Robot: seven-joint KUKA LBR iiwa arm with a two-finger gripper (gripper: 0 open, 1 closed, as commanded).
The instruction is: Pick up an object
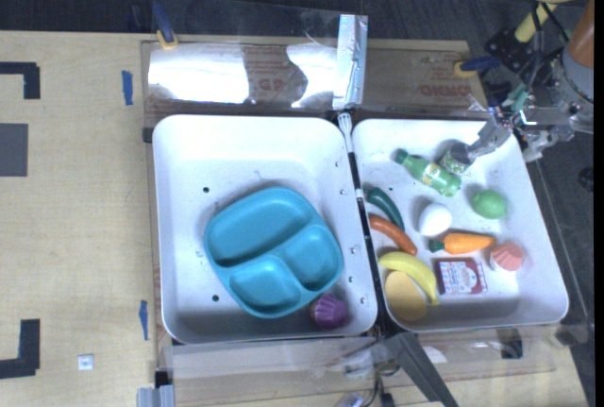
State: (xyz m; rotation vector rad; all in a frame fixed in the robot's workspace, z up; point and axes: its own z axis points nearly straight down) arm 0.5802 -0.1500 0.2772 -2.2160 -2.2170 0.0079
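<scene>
My gripper (pixel 459 154) reaches into the right bin (pixel 543 235) from the upper right and hangs low near the bin's back. Its tip is right at the cap end of a small green bottle (pixel 425 171) that lies on its side. I cannot tell whether it touches the bottle. Close by lie a green lime (pixel 489 203), a white egg (pixel 435 220) and an orange carrot (pixel 467 244).
The right bin also holds a banana (pixel 409 266), a yellow round piece (pixel 406 296), a red packet (pixel 460 277), a pink fruit (pixel 508 256), an orange pepper (pixel 390 232) and a dark green vegetable (pixel 385 205). In the left bin (pixel 179 169) are a blue divided plate (pixel 274 249) and a purple fruit (pixel 329 310).
</scene>
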